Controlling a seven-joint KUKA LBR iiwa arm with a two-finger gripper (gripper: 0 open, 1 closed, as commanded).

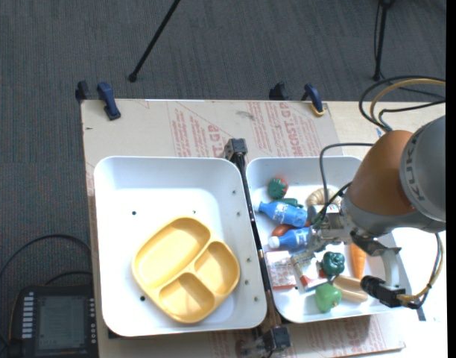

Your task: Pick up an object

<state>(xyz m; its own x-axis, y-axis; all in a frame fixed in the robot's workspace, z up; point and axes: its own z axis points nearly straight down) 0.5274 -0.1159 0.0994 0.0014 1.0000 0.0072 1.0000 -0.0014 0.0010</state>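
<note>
The right bin (340, 162) holds a heap of small toys. A blue bottle (285, 213) lies near the bin's left wall, and a second blue bottle with a white cap (290, 239) lies just below it. My gripper (318, 236) hangs low over the middle of the bin, at the right end of that second bottle. Its tips are lost among dark parts and clutter. A dark green toy (333, 262) sits just below the gripper, and an orange carrot (357, 259) lies to its right. I see nothing lifted off the bin floor.
A yellow divided plate (187, 269) lies in the left bin (124, 177). The right bin also holds a green-and-red toy (277, 186), a tan ring (320, 198), a green apple (327, 297), a tan roll (351, 290) and a red-and-white packet (281, 269). Clamps (107, 99) stand at the board's far edge.
</note>
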